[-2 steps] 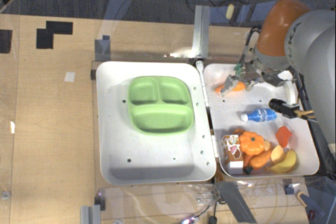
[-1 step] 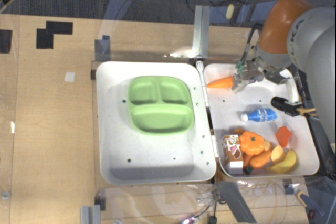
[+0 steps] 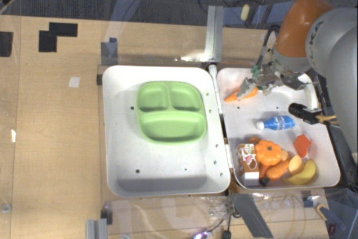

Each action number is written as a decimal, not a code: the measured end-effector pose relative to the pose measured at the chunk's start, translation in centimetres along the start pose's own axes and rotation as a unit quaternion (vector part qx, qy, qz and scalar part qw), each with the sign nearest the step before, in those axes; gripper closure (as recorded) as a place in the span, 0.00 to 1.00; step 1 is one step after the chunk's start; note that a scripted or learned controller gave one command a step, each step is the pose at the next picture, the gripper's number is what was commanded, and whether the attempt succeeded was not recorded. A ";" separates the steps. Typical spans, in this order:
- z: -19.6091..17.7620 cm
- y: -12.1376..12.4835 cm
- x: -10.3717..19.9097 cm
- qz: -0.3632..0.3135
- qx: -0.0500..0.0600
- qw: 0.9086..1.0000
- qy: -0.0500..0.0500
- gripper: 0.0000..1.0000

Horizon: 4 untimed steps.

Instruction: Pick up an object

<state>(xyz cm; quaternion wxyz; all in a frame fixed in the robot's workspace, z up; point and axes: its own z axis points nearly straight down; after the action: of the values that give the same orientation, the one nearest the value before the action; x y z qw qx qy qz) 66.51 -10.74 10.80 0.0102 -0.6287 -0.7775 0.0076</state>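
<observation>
a grey kuka arm (image 3: 335,45), its orange band (image 3: 299,25) just above the wrist, reaches in from the right over the far end of the right bin (image 3: 238,126). its gripper (image 3: 259,82) hangs low near the bin's back wall. an orange carrot (image 3: 235,96), the likeliest object for the pick, lies just beside the gripper on the side toward the left bin. it slants with one end pointing at the wall between the two bins and the other end up against the gripper. from this slanted angle the two seem to meet, though contact is hard to confirm. the view does not show whether the gripper is open or closed, so a grip on the carrot cannot be claimed.

nearer the camera in the same bin, a blue bottle (image 3: 277,123) lies on its side on the bare white floor, well apart from the carrot. the front of the bin is crowded. a brown carton (image 3: 245,157) stands at the left with an orange pumpkin (image 3: 268,153) touching it. a red block (image 3: 302,144) sits near the right wall. a yellow banana (image 3: 303,174) lies in the front right corner, with a peach-coloured fruit (image 3: 294,164) just beside it.

in the left bin (image 3: 120,170), a green divided plate (image 3: 170,110) with three compartments rests flat near the middle.
</observation>
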 end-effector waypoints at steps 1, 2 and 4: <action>2.2 0.2 0.8 0.004 -0.004 1.000 -0.002 0.00; 1.0 0.1 0.5 0.004 -0.002 1.000 -0.004 1.00; -8.0 -4.9 7.2 0.067 -0.015 0.998 -0.002 1.00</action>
<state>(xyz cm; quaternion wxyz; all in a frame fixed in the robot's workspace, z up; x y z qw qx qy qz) 60.43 -4.69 18.97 -0.0014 -0.6791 -0.7340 -0.0022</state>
